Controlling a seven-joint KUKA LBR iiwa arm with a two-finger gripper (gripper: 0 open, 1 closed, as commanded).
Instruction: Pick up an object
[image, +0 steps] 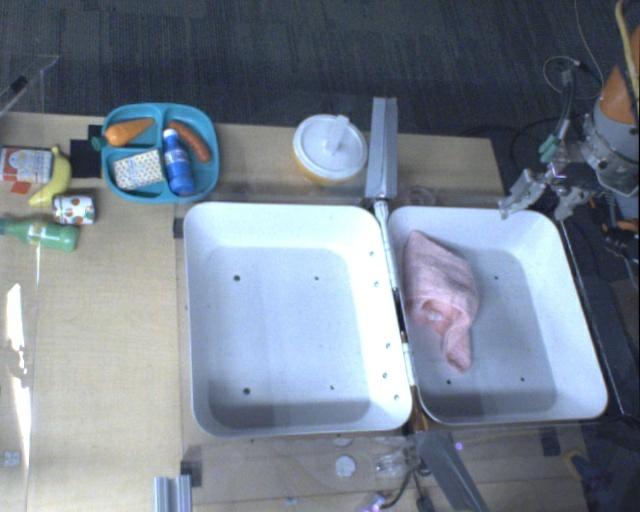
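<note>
I see the wooden bench (100, 350) carrying two shallow white bins side by side, the left bin (290, 318) touching the right bin (500, 320) along a metal divider; near the bench's far edge sits a round white-lidded container (331, 148). Toward its far-left corner lie a blue divided tray (160, 152), a banana (52, 178), a small can (73, 209) and a green bottle (40, 233).

— What colours am I reading in the bins?
— I see a pale pink cloth (442, 295) in the white right bin (560, 395).
— And beyond them?
— A turquoise tray (205, 165), a yellow banana (52, 178), and a white-lidded yellow cup (330, 147).
</note>
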